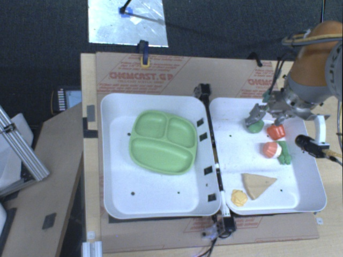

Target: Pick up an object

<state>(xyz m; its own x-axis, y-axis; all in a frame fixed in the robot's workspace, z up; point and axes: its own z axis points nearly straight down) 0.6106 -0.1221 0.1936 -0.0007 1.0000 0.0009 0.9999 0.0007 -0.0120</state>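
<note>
My gripper (267,121) hangs low over the back of the right bin (308,197), open. One finger reaches down at a small green object (255,126) and the other stands over a red object (276,132); nothing is held between them. Just in front lie an orange-and-white piece (270,149) and a green piece (284,156) touching it. A tan wedge (258,184) and a small yellow object (239,198) sit near the bin's front left corner.
The left bin (115,197) holds a green divided plate (163,141). A black clipped divider (210,143) runs between the bins. A black-and-white part (313,143) juts over the right bin's right rim.
</note>
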